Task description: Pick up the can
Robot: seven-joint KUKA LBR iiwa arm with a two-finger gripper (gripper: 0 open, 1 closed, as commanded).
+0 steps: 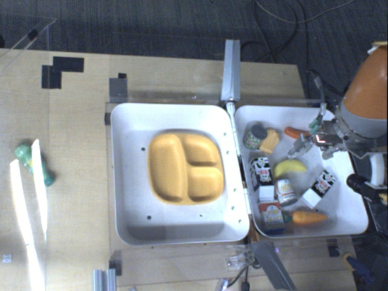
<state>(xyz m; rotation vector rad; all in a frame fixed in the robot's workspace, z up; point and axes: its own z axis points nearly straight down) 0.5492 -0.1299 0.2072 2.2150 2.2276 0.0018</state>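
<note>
Hand (316, 137) hovers at right bin's (361, 226) upper edge, grip state unclear; it should cross to the can (285, 191) below the lemon (290, 167), descending vertically between neighbours.

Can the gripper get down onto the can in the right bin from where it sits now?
Probably yes. The gripper hangs over the right bin, the can stands uncovered, but the lemon and cow-print carton crowd it.

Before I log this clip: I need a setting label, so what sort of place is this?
Probably a robotics lab bench: two shallow white bins clamped on a wooden benchtop, a grey and orange robot arm, and loose black cables on carpet.
</note>
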